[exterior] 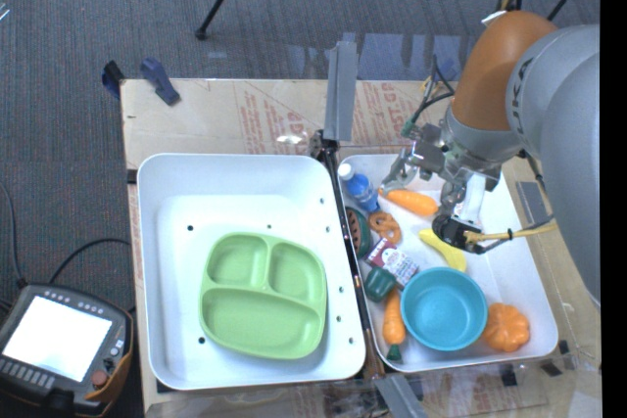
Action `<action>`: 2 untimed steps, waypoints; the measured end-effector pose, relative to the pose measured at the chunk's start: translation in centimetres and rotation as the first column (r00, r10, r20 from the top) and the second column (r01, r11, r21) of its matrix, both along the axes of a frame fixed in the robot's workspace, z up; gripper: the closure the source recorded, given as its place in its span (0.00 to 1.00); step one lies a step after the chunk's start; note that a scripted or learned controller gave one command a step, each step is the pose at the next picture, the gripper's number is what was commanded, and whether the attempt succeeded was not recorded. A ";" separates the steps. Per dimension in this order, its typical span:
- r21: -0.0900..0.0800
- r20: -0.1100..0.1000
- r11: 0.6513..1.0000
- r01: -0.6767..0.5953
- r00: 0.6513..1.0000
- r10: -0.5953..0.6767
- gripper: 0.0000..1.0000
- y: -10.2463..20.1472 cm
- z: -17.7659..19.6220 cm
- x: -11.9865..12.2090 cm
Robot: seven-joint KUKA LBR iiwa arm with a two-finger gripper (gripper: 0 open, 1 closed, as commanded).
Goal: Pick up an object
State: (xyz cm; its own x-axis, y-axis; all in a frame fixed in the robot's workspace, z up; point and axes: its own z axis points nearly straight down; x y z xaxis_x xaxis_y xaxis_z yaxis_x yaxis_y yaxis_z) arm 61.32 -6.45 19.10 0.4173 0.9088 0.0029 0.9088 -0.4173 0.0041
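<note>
The right white bin [534,284] holds several toy foods. My gripper [408,166] hangs over the bin's back part, just above an orange carrot-shaped piece [412,203] and to the right of a small blue bottle with a white cap [359,188]. A yellow banana [442,251] lies in front of the gripper, and a blue bowl [444,309] stands nearer the front. I see nothing held in the gripper.
The left bin [167,210] holds a green divided plate [264,294]. Along the right bin's left wall lie a brown pretzel-like piece [385,226], a red and white packet [398,262], a green pepper [379,284] and a carrot [393,319]. An orange fruit [506,329] sits at the front right.
</note>
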 end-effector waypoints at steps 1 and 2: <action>-0.001 -0.013 1.000 0.023 1.000 -0.023 0.00 -1.9 -10.7 2.9; 0.000 -0.011 0.994 0.108 0.994 -0.108 0.00 -2.2 -10.5 -0.6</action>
